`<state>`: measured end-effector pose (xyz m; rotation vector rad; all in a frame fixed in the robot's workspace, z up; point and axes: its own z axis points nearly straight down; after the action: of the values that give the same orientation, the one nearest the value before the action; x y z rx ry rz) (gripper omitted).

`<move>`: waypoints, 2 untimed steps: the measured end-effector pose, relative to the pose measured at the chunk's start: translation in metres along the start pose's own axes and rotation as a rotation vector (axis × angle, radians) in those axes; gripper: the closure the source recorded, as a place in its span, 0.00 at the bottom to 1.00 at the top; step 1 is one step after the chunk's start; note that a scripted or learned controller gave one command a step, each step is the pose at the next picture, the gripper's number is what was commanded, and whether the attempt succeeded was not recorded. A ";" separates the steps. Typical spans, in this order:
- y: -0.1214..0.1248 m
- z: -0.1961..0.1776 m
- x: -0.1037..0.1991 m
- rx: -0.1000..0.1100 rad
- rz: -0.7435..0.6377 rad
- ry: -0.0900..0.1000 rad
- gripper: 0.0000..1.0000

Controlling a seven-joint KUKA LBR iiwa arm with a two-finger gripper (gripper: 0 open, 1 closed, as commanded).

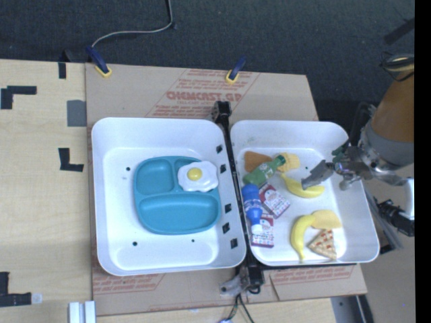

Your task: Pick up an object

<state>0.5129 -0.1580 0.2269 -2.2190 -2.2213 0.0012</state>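
Observation:
My gripper (pixel 329 178) hangs over the right side of the right bin (pixel 350 136), open with nothing between its fingers. One grey finger (pixel 314 175) reaches down-left over a small yellow banana piece (pixel 302 190). Left of it lie a green bottle (pixel 262 171), an orange bread slice (pixel 254 159) and a yellow piece (pixel 289 159). Lower down are a blue bottle (pixel 252 204), two red-and-white packets (pixel 275 201) (pixel 262 235), a yellow banana (pixel 301 232), a pizza slice (pixel 324 244) and a yellow wedge (pixel 326 217).
The left bin (pixel 111 180) holds a blue divided tray (pixel 172 204) with a fried egg (pixel 196 176) at its top right corner. A black clip (pixel 221 110) joins the bins at the back. The arm's orange band (pixel 399 106) stands at the right edge.

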 end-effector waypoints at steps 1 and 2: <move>0.068 0.123 0.038 0.002 0.000 0.000 0.00; 0.050 0.140 0.062 -0.005 0.001 -0.003 0.00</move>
<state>0.5623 -0.0962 0.0864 -2.2245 -2.2243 -0.0010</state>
